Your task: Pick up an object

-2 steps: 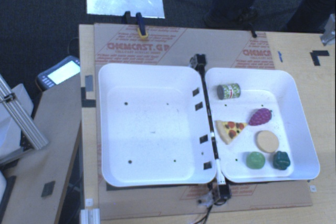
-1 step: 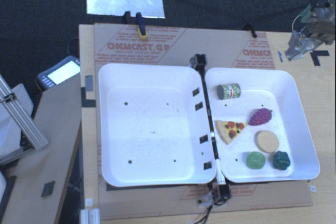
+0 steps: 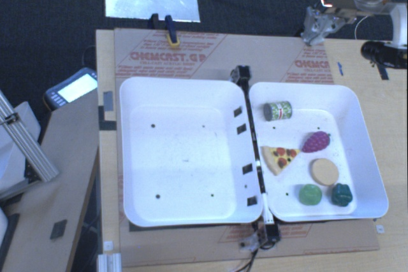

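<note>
Well below the gripper [image 3: 314, 33], which hangs beyond the bin [image 3: 357, 105] with a finger state I cannot tell, the can [image 3: 278, 111] lies nearest, so the approach seems barely begun and calls for descending.

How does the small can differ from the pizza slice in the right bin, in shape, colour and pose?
The can is a cylinder lying on its side; the pizza slice is a flat triangle lying flat. The can has a green label with a red band; the pizza slice is yellow with red spots. The can lies near the far wall of the right bin; the pizza slice lies nearer the middle, beside the divider. Both lie apart from the gripper.
</note>
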Tool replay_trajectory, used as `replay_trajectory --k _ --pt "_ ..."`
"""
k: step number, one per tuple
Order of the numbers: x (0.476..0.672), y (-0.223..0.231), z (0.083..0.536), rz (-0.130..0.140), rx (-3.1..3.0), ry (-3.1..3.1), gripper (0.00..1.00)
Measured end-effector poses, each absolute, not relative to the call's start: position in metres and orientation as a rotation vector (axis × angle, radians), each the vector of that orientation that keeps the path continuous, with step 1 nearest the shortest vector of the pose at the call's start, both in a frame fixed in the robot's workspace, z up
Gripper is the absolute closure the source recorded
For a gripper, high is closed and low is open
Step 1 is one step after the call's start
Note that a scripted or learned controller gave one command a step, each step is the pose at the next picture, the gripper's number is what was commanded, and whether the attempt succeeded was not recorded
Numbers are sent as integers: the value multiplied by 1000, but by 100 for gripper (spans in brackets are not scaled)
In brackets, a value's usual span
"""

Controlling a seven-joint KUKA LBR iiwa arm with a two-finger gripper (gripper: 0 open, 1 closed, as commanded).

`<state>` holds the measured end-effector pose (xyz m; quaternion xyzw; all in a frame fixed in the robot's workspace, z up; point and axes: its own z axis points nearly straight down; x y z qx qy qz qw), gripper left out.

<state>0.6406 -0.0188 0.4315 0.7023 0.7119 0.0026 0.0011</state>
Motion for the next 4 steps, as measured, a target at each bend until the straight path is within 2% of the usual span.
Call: replay_trajectory --k 1,2,3,4 --pt "670 59 452 10 2206 2233 100" --pt "667 171 495 14 2203 2238 100" --pt "616 239 457 -2 2213 2235 100" --pt "632 234 540 15 2212 2225 100"
